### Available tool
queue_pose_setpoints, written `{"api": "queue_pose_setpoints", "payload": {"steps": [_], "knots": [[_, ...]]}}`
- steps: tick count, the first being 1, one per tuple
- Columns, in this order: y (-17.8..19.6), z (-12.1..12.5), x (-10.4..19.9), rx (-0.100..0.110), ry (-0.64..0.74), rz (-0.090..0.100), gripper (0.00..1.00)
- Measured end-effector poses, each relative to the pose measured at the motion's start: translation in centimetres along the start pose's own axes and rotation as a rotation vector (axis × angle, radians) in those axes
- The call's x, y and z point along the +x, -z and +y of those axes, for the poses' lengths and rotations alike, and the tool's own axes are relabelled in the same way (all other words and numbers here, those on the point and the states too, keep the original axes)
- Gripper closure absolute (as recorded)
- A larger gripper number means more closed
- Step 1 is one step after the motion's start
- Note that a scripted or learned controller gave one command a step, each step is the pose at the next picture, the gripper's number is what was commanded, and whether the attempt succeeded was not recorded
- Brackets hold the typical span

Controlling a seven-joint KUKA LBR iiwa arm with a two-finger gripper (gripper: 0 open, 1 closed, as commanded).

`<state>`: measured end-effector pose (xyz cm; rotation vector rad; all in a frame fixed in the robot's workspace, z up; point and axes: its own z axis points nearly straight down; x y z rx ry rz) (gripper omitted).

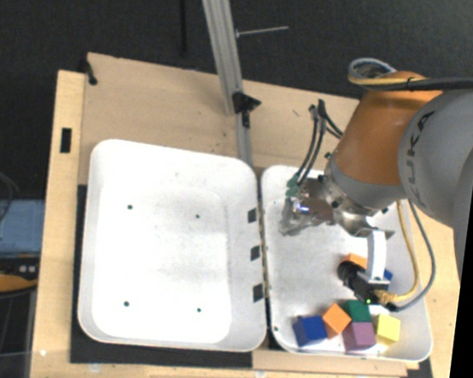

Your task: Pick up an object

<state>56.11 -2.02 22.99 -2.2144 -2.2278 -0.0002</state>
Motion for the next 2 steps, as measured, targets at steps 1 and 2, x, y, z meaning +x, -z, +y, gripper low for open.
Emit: {"api": "queue_pose_setpoints", "payload": {"steps": [1, 2], "knots": [[-0.8, -0.5, 4.8, 0.001, 0.0, 0.001, 1.0], [0.4, -1.3, 9.2, -0.001, -0.002, 0.001, 1.0]]}}
